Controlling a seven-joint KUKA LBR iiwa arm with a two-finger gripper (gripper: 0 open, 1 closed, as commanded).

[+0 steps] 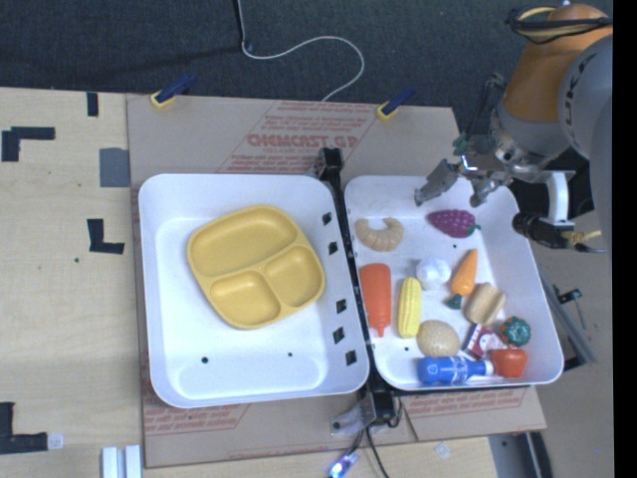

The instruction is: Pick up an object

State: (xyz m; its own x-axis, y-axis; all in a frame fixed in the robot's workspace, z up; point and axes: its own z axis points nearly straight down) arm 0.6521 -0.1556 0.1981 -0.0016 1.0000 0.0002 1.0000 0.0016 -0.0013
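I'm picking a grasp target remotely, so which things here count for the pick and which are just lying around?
For the job:
pincer, open, above the right bin
purple grapes, nearest it
croissant
large carrot
corn cob
small carrot
blue bottle

Just lying about:
yellow divided plate in the left bin
white cable
blue clips

Site was a robotics lab test bench rather than any home or kitchen. A grey-and-orange industrial arm (557, 78) stood over two shallow white bins (159, 297), set on a cardboard sheet (289, 137) held by blue and yellow clamps (174, 90), with a white cable (299, 48) trailing across dark carpet (100, 18). The food in the right bin was plastic toy produce (398, 307), and the wooden benchtop (50, 317) bore black tape marks (25, 139).
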